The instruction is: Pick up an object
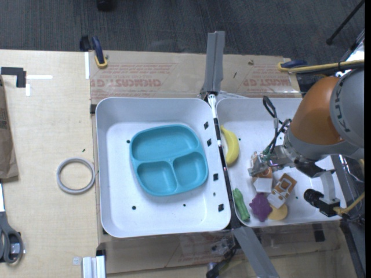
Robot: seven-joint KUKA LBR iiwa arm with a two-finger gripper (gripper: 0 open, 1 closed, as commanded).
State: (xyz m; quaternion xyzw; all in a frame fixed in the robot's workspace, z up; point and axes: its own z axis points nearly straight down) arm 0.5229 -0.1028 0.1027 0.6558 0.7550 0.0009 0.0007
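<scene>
Camera view: cardboard sheet point(191, 74) under the back of the bins carries red mirrored print, looks like "GREAT..." reversed, not fully readable. White lettering on the arm point(342, 112) at the right edge, cut off, unreadable.

Gripper point(262, 165) sits low in the right bin point(249, 112), over a small cluster of items near the bin's middle. Can't tell the finger state, the tips are lost in clutter.

Candidate objects, all in the right bin:
- yellow banana point(231, 146), curved, at 9 o'clock of the bin, against the left wall
- green oblong piece point(240, 205) at 7 o'clock, along the left wall
- purple lumpy piece point(260, 206) at 6 o'clock, just beside a yellow round piece point(280, 213)
- small white box with orange print point(282, 189), just right of the gripper; print too small to read

Left bin point(110, 172) holds a teal three-compartment tray point(168, 160), centred, tilted a bit.

Off the bins: grey ring point(76, 175) on the bench point(40, 126) at 9 o'clock, scissors point(10, 242) at 8 o'clock, blue-yellow clamp point(97, 52) at 11 o'clock of the cardboard.

The arm's wrist and cables cover the right bin's 3 o'clock side.
</scene>
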